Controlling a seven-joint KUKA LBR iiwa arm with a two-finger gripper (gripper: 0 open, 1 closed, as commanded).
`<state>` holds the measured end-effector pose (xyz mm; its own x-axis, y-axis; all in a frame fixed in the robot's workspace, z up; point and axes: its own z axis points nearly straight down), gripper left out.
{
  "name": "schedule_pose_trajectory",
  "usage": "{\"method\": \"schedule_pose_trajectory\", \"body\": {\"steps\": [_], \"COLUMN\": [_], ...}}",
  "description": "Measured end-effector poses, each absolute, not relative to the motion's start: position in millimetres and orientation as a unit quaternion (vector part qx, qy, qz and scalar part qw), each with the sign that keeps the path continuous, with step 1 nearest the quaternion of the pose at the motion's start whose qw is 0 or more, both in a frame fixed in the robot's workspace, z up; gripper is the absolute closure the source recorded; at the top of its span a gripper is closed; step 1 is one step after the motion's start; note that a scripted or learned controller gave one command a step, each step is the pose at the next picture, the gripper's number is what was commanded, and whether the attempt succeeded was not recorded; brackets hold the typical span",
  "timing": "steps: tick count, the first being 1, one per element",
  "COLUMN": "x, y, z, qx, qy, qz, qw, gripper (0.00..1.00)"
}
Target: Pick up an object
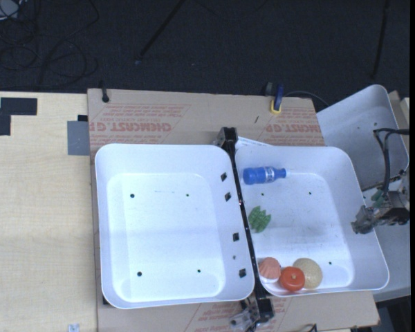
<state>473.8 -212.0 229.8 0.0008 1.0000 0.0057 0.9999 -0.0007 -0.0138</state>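
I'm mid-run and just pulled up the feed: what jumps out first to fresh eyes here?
Two white bins sit side by side, and all the colour is in the right bin: a blue bottle lying near its far wall, a green leafy piece by the divider, and a red ball between a pink item and a tan ball at the near edge. The gripper is at that bin's right rim.

Two bins side by side on a cardboard sheet (194, 116) covering the tabletop (34, 220). Left bin (107, 185) at frame centre-left; right bin (346, 164) at centre-right, their inner rims touching. In the right bin: a bottle (263, 175) lying at upper left, a leafy item (259, 219) below it near the shared rim, and three round items (290, 274) clustered touching at the lower edge. End effector (373, 216) just outside the right bin's right rim.
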Motion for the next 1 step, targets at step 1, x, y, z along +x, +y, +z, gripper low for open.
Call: {"method": "schedule_pose_trajectory", "body": {"steps": [1], "x": [477.0], "y": [-214.5], "z": [389.3], "qx": [-0.706], "qy": [-0.708], "qz": [-0.0029], "qw": [-0.007], "gripper": [1.00]}}
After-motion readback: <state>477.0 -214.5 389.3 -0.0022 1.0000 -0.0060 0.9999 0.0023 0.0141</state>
